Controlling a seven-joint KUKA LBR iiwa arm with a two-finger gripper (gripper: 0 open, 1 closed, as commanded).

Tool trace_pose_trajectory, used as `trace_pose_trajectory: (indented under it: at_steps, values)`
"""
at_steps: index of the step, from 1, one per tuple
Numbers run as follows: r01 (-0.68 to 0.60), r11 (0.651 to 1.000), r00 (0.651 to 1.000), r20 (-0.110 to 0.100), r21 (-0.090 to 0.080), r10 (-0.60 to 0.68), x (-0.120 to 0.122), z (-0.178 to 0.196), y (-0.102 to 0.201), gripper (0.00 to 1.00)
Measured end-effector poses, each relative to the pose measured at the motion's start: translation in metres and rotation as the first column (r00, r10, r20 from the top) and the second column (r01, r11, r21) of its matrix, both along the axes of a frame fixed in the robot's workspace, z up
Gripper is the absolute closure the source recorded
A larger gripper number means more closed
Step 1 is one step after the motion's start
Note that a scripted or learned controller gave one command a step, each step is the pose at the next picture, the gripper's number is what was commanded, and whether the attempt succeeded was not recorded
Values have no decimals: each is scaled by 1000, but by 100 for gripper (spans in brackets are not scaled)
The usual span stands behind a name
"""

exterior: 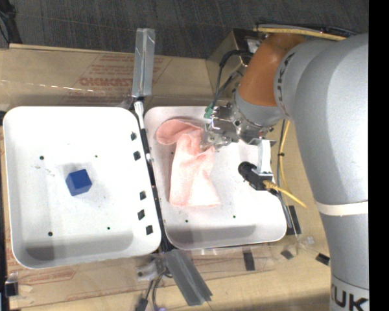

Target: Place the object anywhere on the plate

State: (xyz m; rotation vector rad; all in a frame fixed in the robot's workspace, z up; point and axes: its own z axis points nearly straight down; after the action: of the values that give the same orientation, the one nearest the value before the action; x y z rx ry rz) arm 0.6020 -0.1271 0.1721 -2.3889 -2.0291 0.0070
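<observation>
Grey arm casing (pixel 330 141) fills the space to the right of the right bin (pixel 272 222) and hides that bin's far right rim; the gripper (pixel 215 135) sits low over the bin's upper part, its fingertips lost against the pink cloth (pixel 191 173), so whether it is open, closed or pinching the fabric cannot be told; the cloth lies crumpled in the right bin, bunched at the top beside the gripper and spreading downward in 1 pale sheet; left of the right bin, the left bin (pixel 26 238) holds 1 small blue cube (pixel 79 181).
</observation>
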Motion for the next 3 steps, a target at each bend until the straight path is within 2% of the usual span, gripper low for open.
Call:
trace_pose_trajectory:
  at_steps: [1, 2, 3]
  values:
    - [-10, 1000, 1000, 3, -1, 10, 0, 49, 1, 100]
    - [-403, 915, 915, 2, 0, 403, -18, 59, 49, 100]
    - [-731, 683, 683, 3, 2, 731, -39, 47, 96, 100]
